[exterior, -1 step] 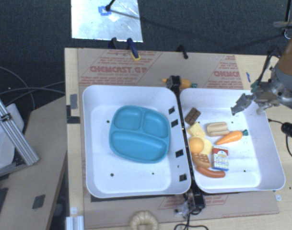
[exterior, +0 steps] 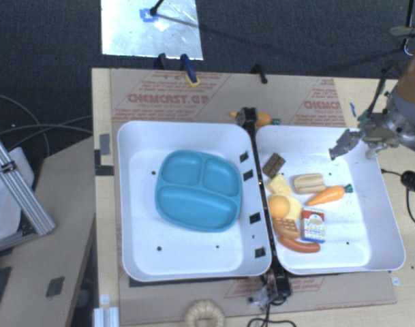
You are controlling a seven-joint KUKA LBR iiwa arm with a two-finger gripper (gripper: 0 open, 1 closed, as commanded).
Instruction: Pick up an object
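1. Nearest edge, 6 o'clock of the bench: pale braided ring (exterior: pixel 205 313) lying on brown cardboard (exterior: pixel 193 90), just outside the bins; black clip and wires (exterior: pixel 275 288) beside it at the bin seam.
2. Right bin (exterior: pixel 377 240), near part: red sausage (exterior: pixel 299 244) lying flat at about 7 o'clock of the bin floor, touching a ridged waffle piece (exterior: pixel 284 226); small red-and-white carton (exterior: pixel 313 225) just beside, at 3 o'clock of the waffle.
3. Same bin, middle: round orange fruit (exterior: pixel 279 205) resting on a yellow wedge (exterior: pixel 281 186); toy carrot (exterior: pixel 326 195) at 3 o'clock of the fruit, green top pointing toward the bin's right wall; bread roll (exterior: pixel 309 181) just above the carrot, near but apart.
4. Same bin, far-left: brown chocolate bar (exterior: pixel 272 163), tilted, near the centre divider.
5. Left bin (exterior: pixel 135 203): blue three-compartment plate (exterior: pixel 198 189) lying flat near the centre, nothing in its compartments.
6. Gripper (exterior: pixel 354 145) at 1 o'clock of the right bin, above bare white floor, well apart from the food cluster; two grey fingers (exterior: pixel 341 145) spread apart, nothing between them. Grey wrist with orange band entering from 3 o'clock.
7. Far edge, 12 o'clock: orange-yellow item (exterior: pixel 262 119) behind the bin seam, partly hidden; blue-and-yellow clamp (exterior: pixel 189 70) at the cardboard's rim; shiny sheet (exterior: pixel 151 19) on dark carpet beyond.
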